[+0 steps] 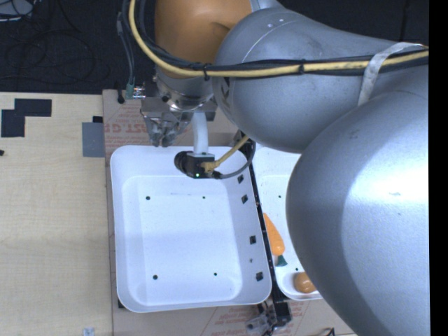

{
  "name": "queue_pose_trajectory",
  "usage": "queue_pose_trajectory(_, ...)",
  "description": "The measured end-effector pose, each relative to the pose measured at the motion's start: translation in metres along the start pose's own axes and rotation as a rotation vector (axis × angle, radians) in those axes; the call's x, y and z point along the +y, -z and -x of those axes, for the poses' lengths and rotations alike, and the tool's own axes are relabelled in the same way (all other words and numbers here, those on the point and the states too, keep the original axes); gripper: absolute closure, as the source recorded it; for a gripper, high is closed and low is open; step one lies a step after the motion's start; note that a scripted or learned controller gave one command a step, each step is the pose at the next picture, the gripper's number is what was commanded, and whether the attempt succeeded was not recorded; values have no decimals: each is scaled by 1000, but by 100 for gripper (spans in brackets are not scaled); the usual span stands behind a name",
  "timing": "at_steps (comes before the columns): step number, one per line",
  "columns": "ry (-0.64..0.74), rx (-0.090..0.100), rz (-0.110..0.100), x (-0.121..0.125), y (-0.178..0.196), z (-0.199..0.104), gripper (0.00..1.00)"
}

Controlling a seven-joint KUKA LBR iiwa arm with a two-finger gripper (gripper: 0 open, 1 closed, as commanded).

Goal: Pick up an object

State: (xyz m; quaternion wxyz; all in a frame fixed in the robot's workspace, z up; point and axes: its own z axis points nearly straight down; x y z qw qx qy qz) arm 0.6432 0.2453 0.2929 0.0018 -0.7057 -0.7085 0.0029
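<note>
My gripper (164, 133) hangs over the far rim of the left bin (122, 187), near its back left part, and I see nothing in it. A black sensor with a small green light (195, 166) and a cable hangs from the wrist just right of it. In the right bin (283, 187) an orange elongated object (274, 235) lies against the left wall. A small dark piece (280, 260) sits below it, and a round yellow-orange object (303, 283) lies near the front edge. My arm hides most of the right bin.
The bulky grey arm (336, 117) fills the right half of the view. A black divider with clips (253, 215) runs between the bins. The wooden bench (49, 201) extends to the left, with dark markers near its back edge.
</note>
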Motion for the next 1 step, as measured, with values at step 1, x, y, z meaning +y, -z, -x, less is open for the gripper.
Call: queue_pose_trajectory(1,5,-2,1,0,13,1,100)
